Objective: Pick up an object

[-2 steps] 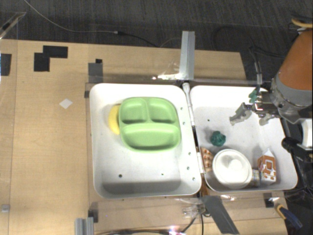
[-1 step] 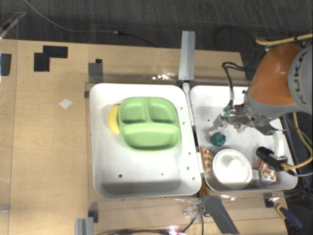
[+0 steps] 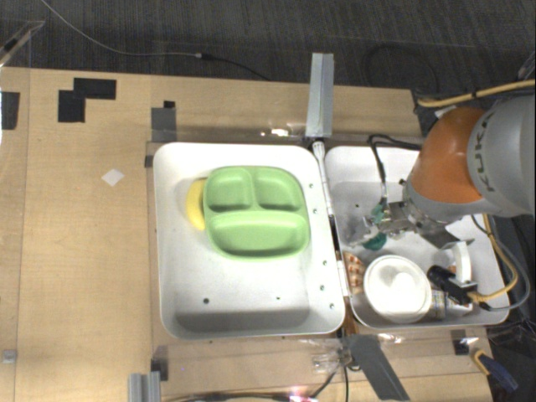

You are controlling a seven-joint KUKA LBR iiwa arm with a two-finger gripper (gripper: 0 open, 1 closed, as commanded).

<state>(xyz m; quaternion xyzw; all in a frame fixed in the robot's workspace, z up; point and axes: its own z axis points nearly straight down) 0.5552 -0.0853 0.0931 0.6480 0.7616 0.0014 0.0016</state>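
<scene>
I have the arm (image 3: 469,162) reaching in from three o'clock and bent low over the right bin (image 3: 356,170), its gripper (image 3: 378,224) down among small teal-and-dark bits near the bin's middle; whether it grips anything I cannot tell. Likely targets sit close: a white bowl (image 3: 396,287) at six o'clock, while the green divided plate (image 3: 254,210) and banana (image 3: 195,205) lie in the left bin (image 3: 234,312).
</scene>
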